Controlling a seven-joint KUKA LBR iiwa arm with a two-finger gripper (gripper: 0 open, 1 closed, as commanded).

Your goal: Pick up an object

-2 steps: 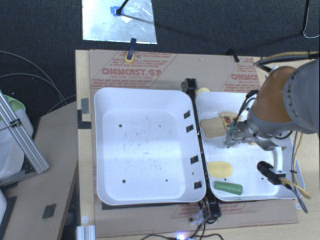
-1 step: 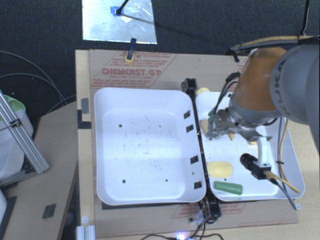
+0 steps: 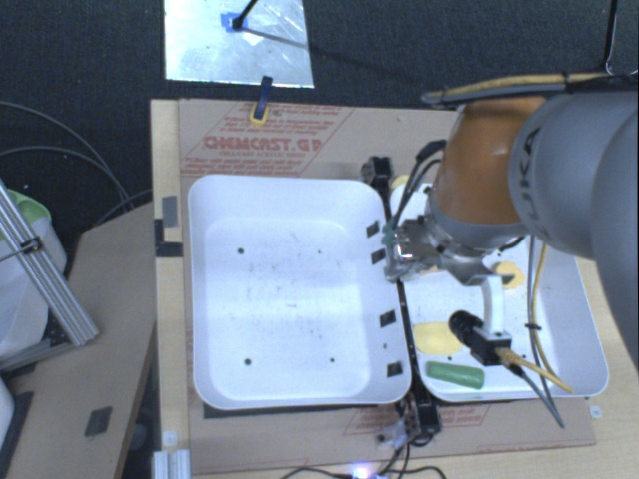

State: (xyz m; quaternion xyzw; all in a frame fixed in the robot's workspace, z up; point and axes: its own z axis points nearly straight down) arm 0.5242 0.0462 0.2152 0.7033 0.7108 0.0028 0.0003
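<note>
Grey arm [image 3: 559, 168] over right bin [image 3: 591, 365]; can't tell gripper [image 3: 407, 250] state. Centre above green piece [image 3: 456, 374], drop straight, avoid wall.

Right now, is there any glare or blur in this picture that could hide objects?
Camera view: the shiny silver metal sheet above the bench glares brightly; the big grey arm with its orange band looks slightly soft; the left shallow white bin is evenly lit and sharp.

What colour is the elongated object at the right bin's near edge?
The object is green, best in camera view.
</note>
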